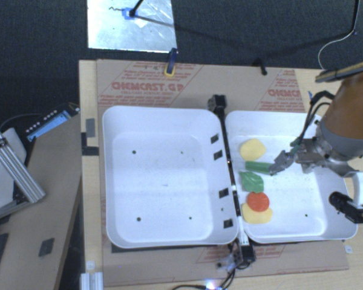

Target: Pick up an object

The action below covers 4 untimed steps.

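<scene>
Several toy foods lie along the left side of the right bin [302,225]. A yellow piece [252,148] is farthest back. In front of it a long green piece [258,167] lies across, then a green leafy piece [251,180], a red tomato [258,200] and another yellow piece [258,215] at the front. My gripper [279,163] hangs over the middle of the right bin, just right of the long green piece, its dark fingers pointing left and down. Nothing shows between them.
The left bin [163,177] sits beside the right one, with a black divider strip [227,162] between them. Both stand on a cardboard sheet [151,83]. A metal plate [131,16] lies behind the bench, and a black cable [345,204] hangs off the arm at right.
</scene>
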Motion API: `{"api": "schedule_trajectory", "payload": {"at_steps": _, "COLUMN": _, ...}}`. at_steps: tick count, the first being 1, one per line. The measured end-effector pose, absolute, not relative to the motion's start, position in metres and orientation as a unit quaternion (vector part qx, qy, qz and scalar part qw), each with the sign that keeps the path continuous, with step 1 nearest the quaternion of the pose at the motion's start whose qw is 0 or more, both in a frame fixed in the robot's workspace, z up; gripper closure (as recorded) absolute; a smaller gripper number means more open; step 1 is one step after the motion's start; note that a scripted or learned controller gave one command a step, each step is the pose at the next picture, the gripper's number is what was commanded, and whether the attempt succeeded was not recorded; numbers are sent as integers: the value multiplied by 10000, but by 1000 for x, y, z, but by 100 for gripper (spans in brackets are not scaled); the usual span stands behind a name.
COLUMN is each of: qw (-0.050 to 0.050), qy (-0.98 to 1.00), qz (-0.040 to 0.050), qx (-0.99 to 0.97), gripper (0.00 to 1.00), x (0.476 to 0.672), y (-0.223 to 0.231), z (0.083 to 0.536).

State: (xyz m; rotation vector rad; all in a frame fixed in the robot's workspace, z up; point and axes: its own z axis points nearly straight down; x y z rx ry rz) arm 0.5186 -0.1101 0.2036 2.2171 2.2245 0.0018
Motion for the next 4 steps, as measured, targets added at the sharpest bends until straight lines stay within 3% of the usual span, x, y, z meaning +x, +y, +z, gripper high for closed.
{"api": "schedule_trajectory", "payload": {"at_steps": 1, "qw": -37, "qy": 7074, "qz": -19, "qx": 7068, "gripper": 0, "x": 484, "y": -103, "z": 104}}
{"api": "schedule_trajectory", "payload": {"at_steps": 2, "qw": 11, "qy": 7077, "qz": 10, "qx": 7065, "gripper": 100, "x": 488, "y": -104, "z": 120}}
{"api": "schedule_trajectory", "payload": {"at_steps": 3, "qw": 49, "qy": 7093, "qz": 35, "qx": 7049, "gripper": 100, "x": 537, "y": -81, "z": 86}}
{"api": "schedule_trajectory", "payload": {"at_steps": 4, "qw": 62, "qy": 7109, "qz": 61, "qx": 7032, "gripper": 100, "x": 610, "y": -42, "z": 192}}
